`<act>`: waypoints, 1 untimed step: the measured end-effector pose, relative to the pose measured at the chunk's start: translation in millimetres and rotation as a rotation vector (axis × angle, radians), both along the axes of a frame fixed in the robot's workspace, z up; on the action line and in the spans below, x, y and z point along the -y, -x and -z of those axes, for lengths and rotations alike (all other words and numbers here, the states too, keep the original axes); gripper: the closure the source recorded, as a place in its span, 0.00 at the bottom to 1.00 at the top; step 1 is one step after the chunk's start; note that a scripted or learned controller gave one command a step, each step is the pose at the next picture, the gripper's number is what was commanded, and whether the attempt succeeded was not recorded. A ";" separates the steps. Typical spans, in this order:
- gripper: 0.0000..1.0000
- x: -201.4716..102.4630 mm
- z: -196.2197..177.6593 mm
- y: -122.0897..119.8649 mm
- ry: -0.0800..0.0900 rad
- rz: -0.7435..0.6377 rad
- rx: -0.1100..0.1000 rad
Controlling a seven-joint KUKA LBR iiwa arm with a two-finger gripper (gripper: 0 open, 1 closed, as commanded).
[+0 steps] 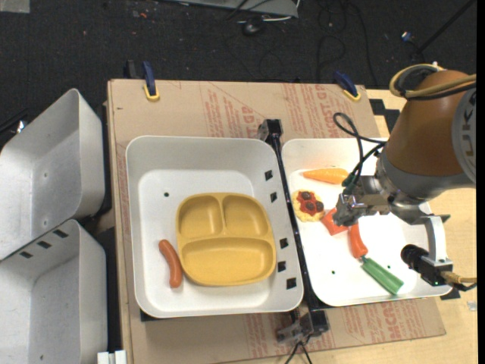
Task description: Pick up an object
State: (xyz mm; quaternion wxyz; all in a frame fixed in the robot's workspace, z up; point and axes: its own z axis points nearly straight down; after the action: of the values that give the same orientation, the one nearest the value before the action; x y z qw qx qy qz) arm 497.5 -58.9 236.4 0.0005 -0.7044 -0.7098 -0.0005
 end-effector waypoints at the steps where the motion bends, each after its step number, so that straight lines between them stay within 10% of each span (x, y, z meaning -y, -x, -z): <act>1: 1.00 -59.5 9.7 -7.0 -0.001 0.000 -0.002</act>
State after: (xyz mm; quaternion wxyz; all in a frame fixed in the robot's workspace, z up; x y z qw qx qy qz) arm 504.5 0.7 226.7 0.0013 -0.7043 -0.7099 0.0000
